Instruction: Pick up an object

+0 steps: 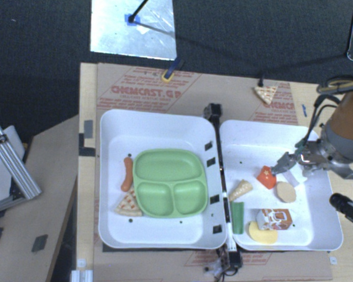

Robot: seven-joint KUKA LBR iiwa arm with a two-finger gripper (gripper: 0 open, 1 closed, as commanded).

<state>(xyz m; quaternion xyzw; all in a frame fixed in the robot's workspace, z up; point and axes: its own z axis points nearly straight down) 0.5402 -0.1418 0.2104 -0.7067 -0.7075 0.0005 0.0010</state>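
Dark blue-grey carpet floor [39, 53] surrounds pale wooden bench [87, 91]. Brown printed cardboard sheet [150, 89] covers bench top. Shiny metal plate [132, 23] lies on floor beyond bench. Aluminium frame rail [10, 161] slants at left edge. Thin black cable [240, 55] crosses floor.

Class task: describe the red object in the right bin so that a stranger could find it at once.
Start at the right bin, of the two white ones. Near its middle, just below the gripper, lies the red wedge. Its neighbours are tan, green or yellow; it alone is solid red-orange.
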